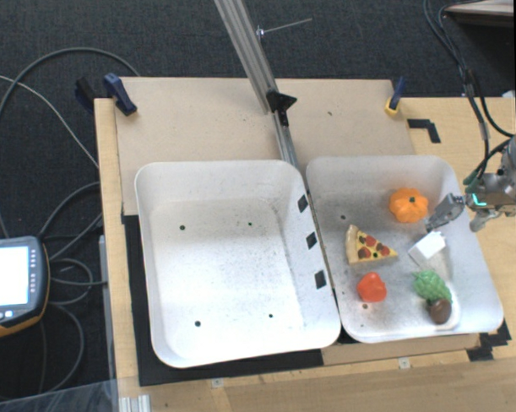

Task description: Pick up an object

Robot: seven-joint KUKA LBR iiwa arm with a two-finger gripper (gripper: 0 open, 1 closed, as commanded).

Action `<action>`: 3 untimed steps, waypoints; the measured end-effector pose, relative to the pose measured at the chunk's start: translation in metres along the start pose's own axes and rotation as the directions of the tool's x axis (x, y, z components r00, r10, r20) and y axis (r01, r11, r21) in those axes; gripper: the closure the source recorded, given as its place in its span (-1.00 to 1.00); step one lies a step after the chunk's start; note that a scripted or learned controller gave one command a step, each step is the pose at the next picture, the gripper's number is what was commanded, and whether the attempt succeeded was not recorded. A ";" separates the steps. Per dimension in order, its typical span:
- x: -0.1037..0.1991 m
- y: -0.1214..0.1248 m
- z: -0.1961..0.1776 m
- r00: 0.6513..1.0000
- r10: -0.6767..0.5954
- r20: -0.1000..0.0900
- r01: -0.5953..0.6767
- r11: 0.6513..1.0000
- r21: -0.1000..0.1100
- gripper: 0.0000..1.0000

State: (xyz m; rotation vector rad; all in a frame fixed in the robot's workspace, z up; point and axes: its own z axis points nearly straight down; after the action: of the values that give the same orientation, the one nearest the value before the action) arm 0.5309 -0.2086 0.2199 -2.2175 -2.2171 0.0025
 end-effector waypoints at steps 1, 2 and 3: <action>0.000 0.001 -0.002 1.000 -0.001 0.001 0.001 1.000 -0.003 -1.00; -0.001 -0.007 0.044 1.000 0.000 0.000 0.000 1.000 0.000 -1.00; 0.001 -0.007 0.086 1.000 -0.001 0.000 0.001 1.000 0.001 -1.00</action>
State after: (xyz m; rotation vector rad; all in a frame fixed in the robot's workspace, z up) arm 0.5240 -0.2070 0.1338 -2.2158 -2.2179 0.0029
